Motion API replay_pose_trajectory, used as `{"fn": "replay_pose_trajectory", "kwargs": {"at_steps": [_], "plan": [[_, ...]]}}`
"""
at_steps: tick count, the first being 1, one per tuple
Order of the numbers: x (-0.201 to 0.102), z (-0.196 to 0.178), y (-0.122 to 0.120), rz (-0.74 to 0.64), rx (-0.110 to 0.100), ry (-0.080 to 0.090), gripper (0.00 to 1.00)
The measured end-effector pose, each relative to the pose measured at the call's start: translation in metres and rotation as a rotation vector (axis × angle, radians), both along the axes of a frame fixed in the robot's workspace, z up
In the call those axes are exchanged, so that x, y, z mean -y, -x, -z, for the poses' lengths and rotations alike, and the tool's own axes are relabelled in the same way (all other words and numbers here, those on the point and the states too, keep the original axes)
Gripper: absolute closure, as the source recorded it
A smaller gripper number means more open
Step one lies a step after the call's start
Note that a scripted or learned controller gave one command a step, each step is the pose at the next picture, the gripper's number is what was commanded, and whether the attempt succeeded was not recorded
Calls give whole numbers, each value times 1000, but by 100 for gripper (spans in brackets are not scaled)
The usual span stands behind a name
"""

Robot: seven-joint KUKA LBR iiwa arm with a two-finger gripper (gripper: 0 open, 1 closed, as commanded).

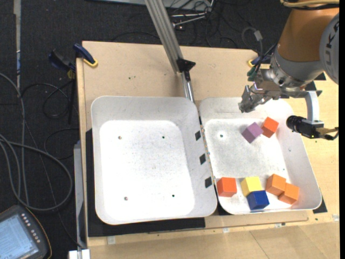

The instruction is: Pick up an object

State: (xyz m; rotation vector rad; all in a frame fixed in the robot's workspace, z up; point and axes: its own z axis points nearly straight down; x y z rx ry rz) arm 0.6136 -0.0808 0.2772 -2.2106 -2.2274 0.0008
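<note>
Leftward first, the left bin filled the centre-left of the frame, so the move ahead had nothing to do on that side. Across the divide, the right bin held all the candidates.

Along its lower edge, reading left to right, sat an orange cube, a yellow cube with a blue cube touching its lower side, and then two orange blocks pressed together in the lower right corner. Higher up, in the upper middle of that bin, a purple cube lay just beside another orange cube; whether the two touched was hard to tell.

That upper pair was what the coming move seemed to turn on. The gripper hung at the upper edge of the right bin, and the purple cube lay directly below it in the frame and close by, with the orange neighbour a little lower and to the right. The bottom row was well apart from it. None of these blocks showed a marked long axis, so approach angle probably mattered little; the crowding neighbour likely mattered more.

As for the gripper itself, nothing could be seen between its tips, and it touched no block; whether it was apart or together could not be told from this slant.
</note>
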Motion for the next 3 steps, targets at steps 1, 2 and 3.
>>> {"fn": "replay_pose_trajectory", "kwargs": {"at_steps": [1,2,3], "plan": [[-57,7,10,-1,1,0,100],[-110,20,40,-1,-1,0,100],[-159,37,62,0,-1,0,100]]}}
